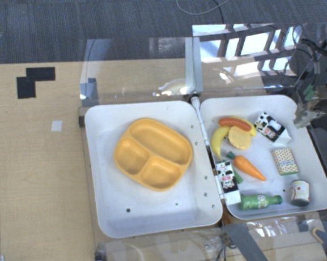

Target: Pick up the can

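The can [299, 192] stands in the right bin's [320, 167] near right corner, right of the green bottle [260, 201] and below the cracker box [284, 161]. The gripper [305, 112] hangs over that bin's far right edge; whether it grips anything cannot be told.

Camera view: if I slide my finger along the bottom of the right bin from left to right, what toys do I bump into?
Cow-print milk carton → green bottle → can.
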`<state>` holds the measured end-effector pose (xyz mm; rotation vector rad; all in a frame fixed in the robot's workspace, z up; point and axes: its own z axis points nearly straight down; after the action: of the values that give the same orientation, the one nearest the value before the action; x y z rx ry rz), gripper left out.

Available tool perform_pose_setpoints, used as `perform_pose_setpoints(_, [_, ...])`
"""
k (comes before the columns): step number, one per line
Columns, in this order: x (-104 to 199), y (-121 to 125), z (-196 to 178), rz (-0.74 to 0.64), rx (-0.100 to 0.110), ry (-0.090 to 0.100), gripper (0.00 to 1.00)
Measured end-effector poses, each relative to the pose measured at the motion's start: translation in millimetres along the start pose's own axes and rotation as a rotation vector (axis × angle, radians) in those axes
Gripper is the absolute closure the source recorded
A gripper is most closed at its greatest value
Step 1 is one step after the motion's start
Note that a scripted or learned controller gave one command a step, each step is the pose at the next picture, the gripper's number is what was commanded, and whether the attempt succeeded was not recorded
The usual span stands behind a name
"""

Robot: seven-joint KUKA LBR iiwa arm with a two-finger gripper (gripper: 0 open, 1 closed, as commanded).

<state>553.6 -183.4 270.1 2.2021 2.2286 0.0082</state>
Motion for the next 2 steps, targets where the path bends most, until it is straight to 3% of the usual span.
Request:
perform_pose_setpoints(1, [-22.5,-27.6,-81.5,0.123,0.002,-0.001,1.00])
perform_pose_setpoints(2, [-6.9,-62.5,-167.5,0.282,0.001,-0.001,1.00])
